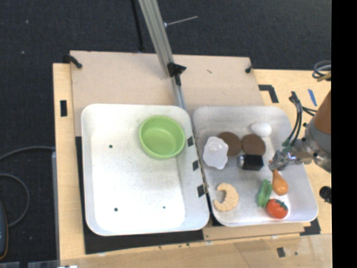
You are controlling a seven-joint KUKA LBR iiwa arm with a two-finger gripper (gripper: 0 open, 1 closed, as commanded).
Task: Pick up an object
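Note:
My gripper (280,161) hangs over the right side of the right bin (298,205), coming in from the right edge. Just below its tip lies a small orange pear-shaped toy (279,183); I cannot tell whether they touch. A black block (251,161) lies to the gripper's left. Nearby are two brown discs (230,143) (254,145), a white rounded piece (260,129), a crumpled white object (216,152), a beige ring (226,197), a green pepper (263,193) and a red tomato (277,207).
The left bin (111,205) holds a green bowl (162,137) near its back right corner. A metal pole (159,32) slants from the top down to the gap between the bins. Cables (295,110) trail by the arm at right.

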